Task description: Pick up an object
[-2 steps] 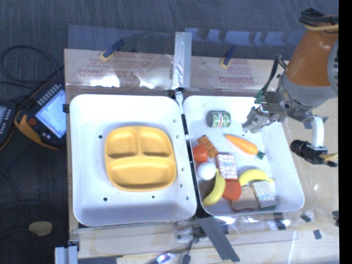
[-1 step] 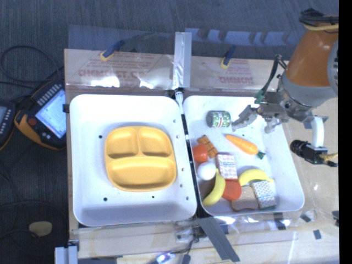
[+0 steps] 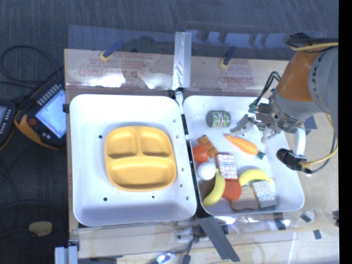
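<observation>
My gripper (image 3: 251, 132) hangs over the upper part of the right bin (image 3: 289, 172), its fingers spread open with nothing between them. Just below the fingertips lies an orange carrot (image 3: 243, 144) with a green end, pointing down-right. Left of the gripper a green can (image 3: 218, 119) lies on its side. Further down the bin sit a red-and-white carton (image 3: 226, 165), a white egg (image 3: 207, 171), a red tomato (image 3: 199, 154), a banana (image 3: 215, 190), a yellow fruit (image 3: 254, 176), a checkered packet (image 3: 264, 194) and a brown piece of bread (image 3: 245, 203).
The left bin (image 3: 88, 120) holds a yellow compartment tray (image 3: 141, 157). A metal divider (image 3: 182, 65) runs between the bins at the back. A handheld pendant (image 3: 47, 117) with cables lies on the floor to the left. Black cable (image 3: 294, 159) loops beside the wrist.
</observation>
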`<state>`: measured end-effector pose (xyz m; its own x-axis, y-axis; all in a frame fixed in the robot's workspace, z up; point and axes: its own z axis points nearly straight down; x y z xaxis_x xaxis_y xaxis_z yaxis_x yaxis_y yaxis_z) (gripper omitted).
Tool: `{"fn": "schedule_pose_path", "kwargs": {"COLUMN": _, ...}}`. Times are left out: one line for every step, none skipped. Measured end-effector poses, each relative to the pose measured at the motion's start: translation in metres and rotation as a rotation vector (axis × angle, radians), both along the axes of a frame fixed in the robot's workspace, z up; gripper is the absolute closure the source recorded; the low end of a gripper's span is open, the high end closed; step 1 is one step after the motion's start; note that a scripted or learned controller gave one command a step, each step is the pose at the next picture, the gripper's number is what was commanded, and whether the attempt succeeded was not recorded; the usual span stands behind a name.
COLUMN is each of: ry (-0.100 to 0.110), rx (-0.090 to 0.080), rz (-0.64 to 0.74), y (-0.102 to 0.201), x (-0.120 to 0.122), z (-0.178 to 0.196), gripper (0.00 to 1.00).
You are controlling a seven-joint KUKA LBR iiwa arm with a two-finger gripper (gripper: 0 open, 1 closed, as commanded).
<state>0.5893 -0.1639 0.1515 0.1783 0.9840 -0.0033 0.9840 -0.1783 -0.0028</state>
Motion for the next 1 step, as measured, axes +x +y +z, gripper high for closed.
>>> {"fn": "schedule_pose_path", "kwargs": {"ry": -0.010, "rx": 0.000, "rz": 0.143, "y": -0.0144, "x": -0.0052, "z": -0.0628, "gripper": 0.00}}
